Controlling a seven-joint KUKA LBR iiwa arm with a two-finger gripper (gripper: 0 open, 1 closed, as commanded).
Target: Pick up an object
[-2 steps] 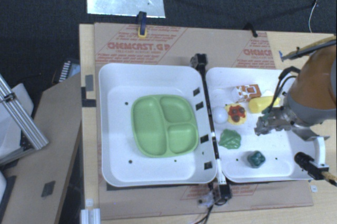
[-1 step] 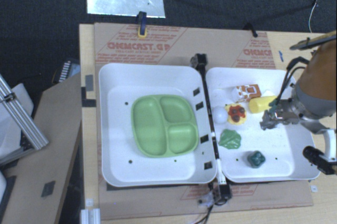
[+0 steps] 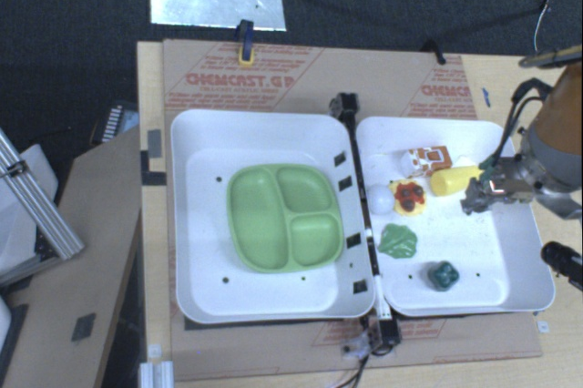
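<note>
Objects for picking sit in the right-hand bin [image 3: 524, 286], all placed here relative to the green divided plate [image 3: 282, 218] that lies in the middle of the left-hand bin [image 3: 196, 149]. Just past the plate's right edge, across the black divider between the bins, a small white ball [image 3: 380, 200] rests near the wall. Right beside that ball, farther from the plate, is a red and yellow toy [image 3: 409, 196]. Up and away from the plate's top right corner lies an orange and white carton [image 3: 428, 160], and next to it, farther right again, a yellow item [image 3: 454, 180] lying on its side. Level with the plate's lower right compartment, a flat green leafy piece [image 3: 398, 240] sits on the bin floor. Down from there, a dark teal lump [image 3: 443, 275] rests alone, well apart from the plate.

And here is the gripper [image 3: 477, 195], coming in on the grey arm with its orange band, on the far side of the right bin from the plate. It sits just beside the right end of the yellow item, very close, possibly touching. Whether its grip is spread or closed, I cannot tell; the dark metal blurs together.
</note>
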